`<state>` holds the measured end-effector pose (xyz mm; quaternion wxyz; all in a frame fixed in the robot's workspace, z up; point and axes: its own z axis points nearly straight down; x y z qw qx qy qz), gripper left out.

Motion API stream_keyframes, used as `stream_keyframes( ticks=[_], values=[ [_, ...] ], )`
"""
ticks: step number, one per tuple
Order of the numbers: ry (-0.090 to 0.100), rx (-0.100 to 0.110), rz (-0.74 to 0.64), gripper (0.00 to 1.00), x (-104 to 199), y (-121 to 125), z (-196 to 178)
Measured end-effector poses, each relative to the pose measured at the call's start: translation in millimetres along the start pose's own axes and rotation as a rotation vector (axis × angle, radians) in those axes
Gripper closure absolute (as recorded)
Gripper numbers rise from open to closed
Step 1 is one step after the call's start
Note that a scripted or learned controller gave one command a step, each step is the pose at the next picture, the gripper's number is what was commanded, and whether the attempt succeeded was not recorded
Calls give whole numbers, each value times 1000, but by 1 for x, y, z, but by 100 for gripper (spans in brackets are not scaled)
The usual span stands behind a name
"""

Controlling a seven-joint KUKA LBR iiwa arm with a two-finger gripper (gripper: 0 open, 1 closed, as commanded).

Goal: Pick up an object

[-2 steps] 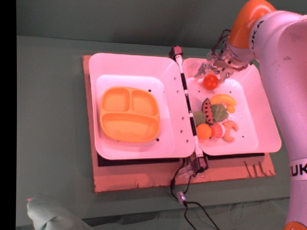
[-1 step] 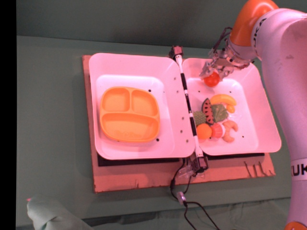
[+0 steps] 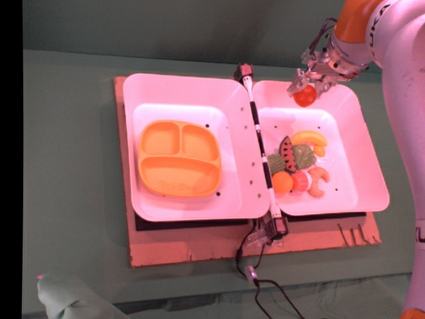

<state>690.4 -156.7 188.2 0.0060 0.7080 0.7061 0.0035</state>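
A small red ball (image 3: 305,96), tomato-like in look, is seen in the upper right of the frame, held between the fingers of the gripper (image 3: 307,89), which are closed narrowly on its upper part. The ball is poised over the upper left corner of the right bin (image 3: 362,128); whether it is clear of the bin's surface or resting on it cannot be settled from this slanted view, though it appears to be raised a little.

The step in hand is judged to be the lift: the grasp appears to have been made, and the object is being carried by the arm (image 3: 392,25), which enters from the upper right.

Lower in the right bin, a cluster of toy food is gathered near the dividing rod (image 3: 260,145): a watermelon slice (image 3: 287,153), a yellow banana (image 3: 309,137), an orange ball (image 3: 282,182) and a pale curved piece (image 3: 318,183), all close together or touching. In the left bin (image 3: 179,92) an orange divided tray (image 3: 179,159) is laid. The bins are borne on a board on the green tabletop (image 3: 73,178).

For the next move, a steady upward travel would be called for, with the grip kept firm, since only the top of a round, smooth thing seems to be pinched and a slip could easily occur. Enough height should be gained for the bin's rim and the rod to be cleared.
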Motion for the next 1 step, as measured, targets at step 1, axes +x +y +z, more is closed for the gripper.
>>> stream_keyframes(
  ticks=[1],
  values=[
    [-1, -1, -1, 100, -3, 1, -69]
  ],
)
